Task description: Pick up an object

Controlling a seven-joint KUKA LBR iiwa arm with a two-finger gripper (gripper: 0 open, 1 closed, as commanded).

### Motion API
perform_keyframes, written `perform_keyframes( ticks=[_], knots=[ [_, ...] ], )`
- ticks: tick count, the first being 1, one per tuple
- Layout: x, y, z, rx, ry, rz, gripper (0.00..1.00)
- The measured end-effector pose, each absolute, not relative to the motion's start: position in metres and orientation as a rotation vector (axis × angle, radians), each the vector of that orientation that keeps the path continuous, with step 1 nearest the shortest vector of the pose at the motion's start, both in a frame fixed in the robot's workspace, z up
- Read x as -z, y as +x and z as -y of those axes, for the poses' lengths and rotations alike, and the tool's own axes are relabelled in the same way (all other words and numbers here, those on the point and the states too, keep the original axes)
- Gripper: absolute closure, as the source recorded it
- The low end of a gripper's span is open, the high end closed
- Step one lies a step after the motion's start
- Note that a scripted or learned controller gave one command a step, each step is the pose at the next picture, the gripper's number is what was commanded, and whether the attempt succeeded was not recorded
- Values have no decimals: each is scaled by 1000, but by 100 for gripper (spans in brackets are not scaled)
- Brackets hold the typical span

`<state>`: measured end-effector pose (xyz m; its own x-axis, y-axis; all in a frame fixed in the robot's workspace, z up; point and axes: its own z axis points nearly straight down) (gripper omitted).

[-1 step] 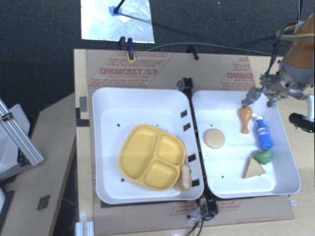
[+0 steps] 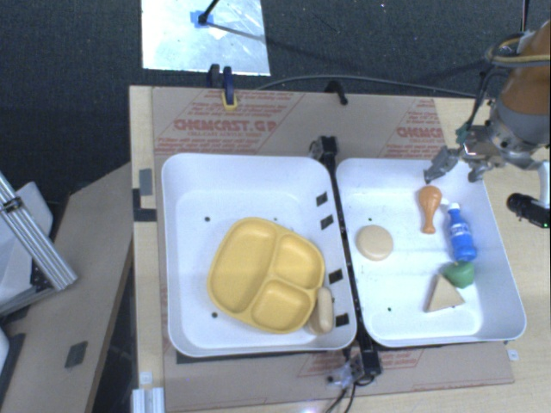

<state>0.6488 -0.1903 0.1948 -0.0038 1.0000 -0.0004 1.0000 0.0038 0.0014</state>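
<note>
Camera view: right bin (image 2: 495,317) holds five things. Toy drumstick (image 2: 429,206) at about 1 o'clock from the bin's middle, long axis near 12–6, fat end toward 12, thin end toward 6. Blue bottle (image 2: 461,233) just beside it at 3 o'clock, long axis also close to 12–6, white cap toward 12. Cream round piece (image 2: 374,242) left of both, toward 9 o'clock. Green piece (image 2: 461,274) touches the bottle's lower end; tan wedge (image 2: 444,295) just below it, toward 6. Left bin (image 2: 185,196) holds a yellow divided tray (image 2: 265,273) with a pale roll (image 2: 323,310) against its 4 o'clock edge. Arm comes in from 3 o'clock, wrist high at the bin's upper right corner. Gripper (image 2: 456,165) spread wide, fingers apart and holding nothing, above the drumstick's fat end, apart from it.
</note>
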Motion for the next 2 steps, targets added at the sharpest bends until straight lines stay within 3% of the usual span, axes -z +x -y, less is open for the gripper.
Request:
perform_keyframes(
  ticks=[2],
  knots=[
    [-82, 650, 190, 1, 2215, -2228, 0]
  ],
)
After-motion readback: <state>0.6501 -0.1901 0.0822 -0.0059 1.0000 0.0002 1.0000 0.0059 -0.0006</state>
